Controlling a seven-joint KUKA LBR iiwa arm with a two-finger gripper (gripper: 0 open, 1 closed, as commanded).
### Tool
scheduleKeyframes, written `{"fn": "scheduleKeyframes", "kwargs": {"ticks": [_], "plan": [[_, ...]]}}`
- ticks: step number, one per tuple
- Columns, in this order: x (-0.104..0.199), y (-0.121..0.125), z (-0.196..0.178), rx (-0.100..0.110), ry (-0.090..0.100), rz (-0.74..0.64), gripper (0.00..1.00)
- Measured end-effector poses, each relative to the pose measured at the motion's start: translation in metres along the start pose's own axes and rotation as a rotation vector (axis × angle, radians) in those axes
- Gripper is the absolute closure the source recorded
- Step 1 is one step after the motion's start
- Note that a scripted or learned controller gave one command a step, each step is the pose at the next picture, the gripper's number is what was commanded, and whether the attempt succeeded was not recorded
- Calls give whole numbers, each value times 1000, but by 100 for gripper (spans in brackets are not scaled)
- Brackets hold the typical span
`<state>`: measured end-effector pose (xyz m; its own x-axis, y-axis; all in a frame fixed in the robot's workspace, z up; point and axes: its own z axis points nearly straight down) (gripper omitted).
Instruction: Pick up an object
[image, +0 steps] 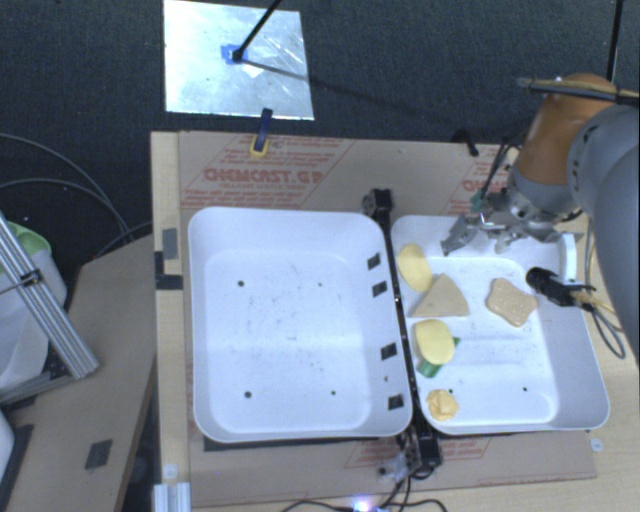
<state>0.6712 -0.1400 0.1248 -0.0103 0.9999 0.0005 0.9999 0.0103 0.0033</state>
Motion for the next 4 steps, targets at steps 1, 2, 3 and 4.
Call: {"fn": "scheduleKeyframes", "kwargs": {"ticks": [1, 2, 3, 4], "plan": [[56, -72, -54, 7, 0, 4, 0], [110, -134, -125, 4, 1, 4, 0], [148, -183, -239, -2, 0, 2, 0], [147, -181, -247, -4, 0, 1, 100]]}}
